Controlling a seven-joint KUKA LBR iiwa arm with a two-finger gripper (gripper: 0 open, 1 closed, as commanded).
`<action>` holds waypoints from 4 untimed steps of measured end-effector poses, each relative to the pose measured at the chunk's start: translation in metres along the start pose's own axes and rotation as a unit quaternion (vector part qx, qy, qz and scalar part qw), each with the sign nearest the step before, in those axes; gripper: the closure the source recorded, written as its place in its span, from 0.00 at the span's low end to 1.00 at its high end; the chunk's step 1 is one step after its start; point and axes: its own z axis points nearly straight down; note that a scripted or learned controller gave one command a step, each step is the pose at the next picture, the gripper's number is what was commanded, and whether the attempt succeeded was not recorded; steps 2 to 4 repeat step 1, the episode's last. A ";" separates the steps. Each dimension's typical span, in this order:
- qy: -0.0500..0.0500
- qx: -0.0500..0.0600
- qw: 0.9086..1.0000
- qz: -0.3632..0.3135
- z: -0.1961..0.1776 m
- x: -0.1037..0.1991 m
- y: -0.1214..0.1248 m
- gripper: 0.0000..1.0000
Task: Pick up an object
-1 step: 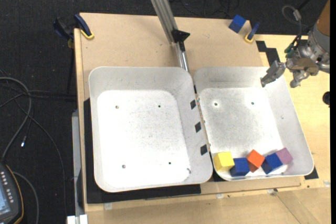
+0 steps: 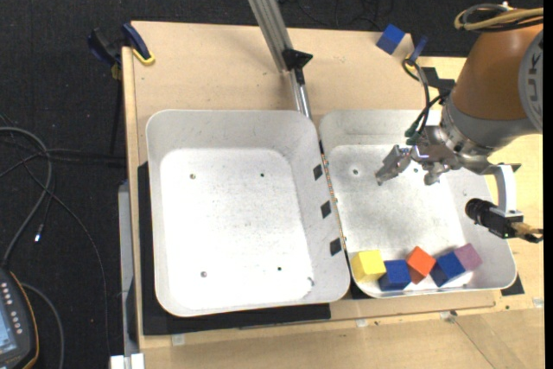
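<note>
From my station I see the gripper [image 2: 413, 165] hanging over the bare middle of the right bin [image 2: 346, 134], its fingers [image 2: 389, 168] spread and with nothing between them. The blocks lie together at the bin's near edge: yellow cube [image 2: 369, 264], blue cube [image 2: 396, 274], orange cube [image 2: 421, 262], second blue cube [image 2: 448, 267], purple cube [image 2: 467, 256]. I judge nothing is picked yet; approach and grasp remain.

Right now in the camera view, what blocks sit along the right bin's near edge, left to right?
Yellow block → blue block → orange block → dark blue block → purple block.
</note>
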 end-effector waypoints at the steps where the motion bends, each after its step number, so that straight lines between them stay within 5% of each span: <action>1: -0.001 -0.003 1.000 0.000 0.015 0.055 -0.030 0.00; 4: -0.001 -0.003 1.000 0.000 0.015 0.055 -0.030 0.00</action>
